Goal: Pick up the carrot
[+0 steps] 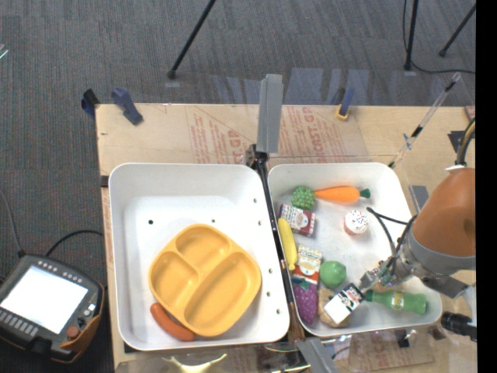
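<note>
the carrot (339, 194) lies on its side at the far end of the right bin (397, 179), orange, tapering to the left, with a small green top at its right end. its tip sits just beside a green knobbly toy (303, 198). nothing rests on it and nothing touches it from above.

the arm (448, 228) comes in from the right, its orange band cut off by the frame edge. the gripper (378, 274) hangs low over the near right part of the same bin, well apart from the carrot. it is small and tangled with cables here, so i cannot tell how its claw stands or whether anything sits in it.

near the gripper lie a green bottle (397, 301) on its side and a small white box (340, 305) with a dark end. a green ball (333, 273) sits left of them, a purple piece (306, 300) further left by the bin wall. a yellow corn-like stick (287, 242) lies along the left wall, with a red and white pack (297, 219) and a small carton (309, 260) beside it. a white round thing (356, 222) lies between the carrot and the gripper.

the left bin (132, 189) holds a yellow divided plate (205, 279), with a sausage (172, 322) partly tucked under its near edge.
</note>
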You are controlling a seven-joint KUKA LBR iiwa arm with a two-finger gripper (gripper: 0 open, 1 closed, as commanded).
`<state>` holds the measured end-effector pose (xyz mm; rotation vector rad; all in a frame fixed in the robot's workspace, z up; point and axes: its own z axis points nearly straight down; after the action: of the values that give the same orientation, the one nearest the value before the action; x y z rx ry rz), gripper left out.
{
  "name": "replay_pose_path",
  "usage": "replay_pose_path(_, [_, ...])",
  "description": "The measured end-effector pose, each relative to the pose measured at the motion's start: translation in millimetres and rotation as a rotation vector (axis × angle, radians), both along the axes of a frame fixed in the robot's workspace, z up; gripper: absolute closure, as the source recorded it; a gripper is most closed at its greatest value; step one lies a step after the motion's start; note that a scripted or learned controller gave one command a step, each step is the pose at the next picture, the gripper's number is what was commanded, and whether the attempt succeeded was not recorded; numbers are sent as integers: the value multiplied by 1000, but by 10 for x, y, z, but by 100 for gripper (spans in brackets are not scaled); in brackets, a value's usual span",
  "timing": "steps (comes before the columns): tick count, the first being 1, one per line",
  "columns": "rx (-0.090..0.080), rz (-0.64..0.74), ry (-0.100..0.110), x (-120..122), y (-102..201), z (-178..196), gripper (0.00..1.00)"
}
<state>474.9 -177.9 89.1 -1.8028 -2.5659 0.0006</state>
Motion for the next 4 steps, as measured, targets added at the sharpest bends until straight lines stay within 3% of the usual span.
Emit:
replay_pose_path(1, [-4, 361, -10, 30, -349, 1543, 100])
replay_pose_path(2, [-2, 680, -8, 222, -328, 2179, 100])
replay_pose_path(3, [-10, 682, -16, 28, -352, 3370, 100])
replay_pose_path(4, [-2, 919, -9, 720, -353, 3989, 100])
